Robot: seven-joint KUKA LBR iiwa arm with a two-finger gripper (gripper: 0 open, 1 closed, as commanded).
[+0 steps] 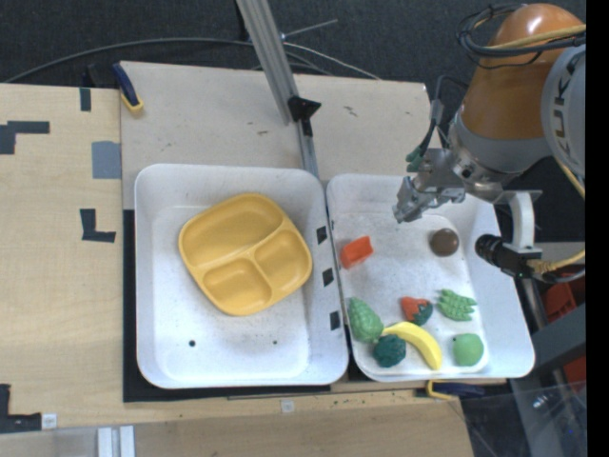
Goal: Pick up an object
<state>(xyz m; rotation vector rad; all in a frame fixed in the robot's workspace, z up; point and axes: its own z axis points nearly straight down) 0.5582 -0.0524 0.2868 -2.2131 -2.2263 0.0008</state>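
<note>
Gripper [411, 206] hovers over the right bin [495, 350], jaws' state unclear; descending here it hits bare floor, between orange block [356, 250] and brown ball [443, 243].

End effector [411, 205] blurred, finger state not readable. Arm [519, 84] cut off by top and right edges. Right bin [495, 255] far rim partly hidden behind arm. Small red item [415, 307] beside banana [419, 341] too small to identify. Metal post [262, 36] cut off at top edge.

Even, bright overhead light — soft short shadows, mild glare on the white bins [152, 255], slightly grainy.
</note>
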